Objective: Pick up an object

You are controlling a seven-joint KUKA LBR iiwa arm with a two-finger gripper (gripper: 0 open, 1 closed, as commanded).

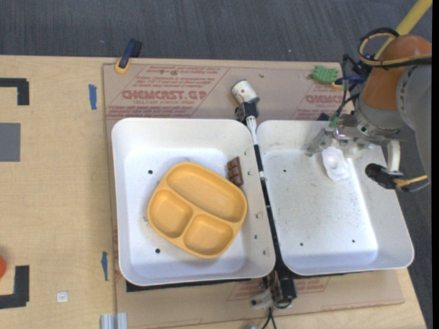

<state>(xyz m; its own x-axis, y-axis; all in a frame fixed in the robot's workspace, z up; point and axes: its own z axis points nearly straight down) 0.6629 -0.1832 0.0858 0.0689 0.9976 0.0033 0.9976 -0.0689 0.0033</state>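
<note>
Gripper [332,157] hovers upper right, over the right bin [329,252]; I cannot tell its state. Next I must reach the yellow tray [197,209] in the left bin [134,184].

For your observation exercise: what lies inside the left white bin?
The left white bin holds a yellow three-compartment plastic tray and a small brown block at its right wall. Whatever is beneath the tray is covered.

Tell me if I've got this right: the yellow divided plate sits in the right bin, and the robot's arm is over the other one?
Not quite. The camera view shows the yellow divided plate in the left bin, not the right one. The arm is over the other one, the right bin, as you said.
</note>
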